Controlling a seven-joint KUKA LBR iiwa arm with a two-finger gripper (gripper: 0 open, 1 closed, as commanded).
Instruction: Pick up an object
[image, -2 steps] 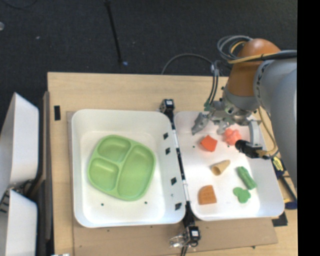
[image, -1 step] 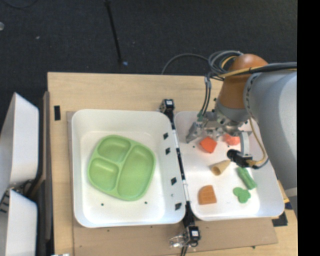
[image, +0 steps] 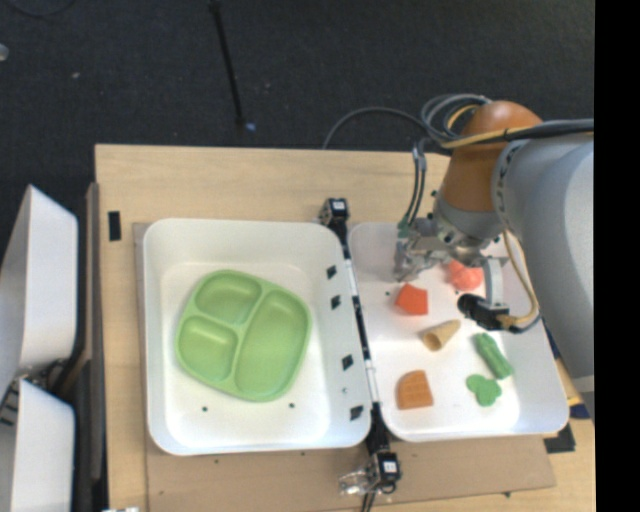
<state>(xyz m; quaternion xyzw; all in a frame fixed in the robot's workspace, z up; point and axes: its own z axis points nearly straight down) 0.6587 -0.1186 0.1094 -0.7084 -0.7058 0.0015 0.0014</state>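
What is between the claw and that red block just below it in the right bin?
Nothing visible. The claw hangs over the right bin, and the red block lies just below it in the picture with bare white floor between. The pink piece and the cone lie off to the side.

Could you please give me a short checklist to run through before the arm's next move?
1. Gripper over the right bin: ok.
2. Object between the jaws: cannot tell; the wrist hides them.
3. Red block close below the gripper and free of neighbours: ok.
4. Pink piece unobstructed: not ok; the gripper partly covers it.
5. Cone, orange wedge and green pieces lie apart: ok.
6. Green tray flat in the left bin: ok.
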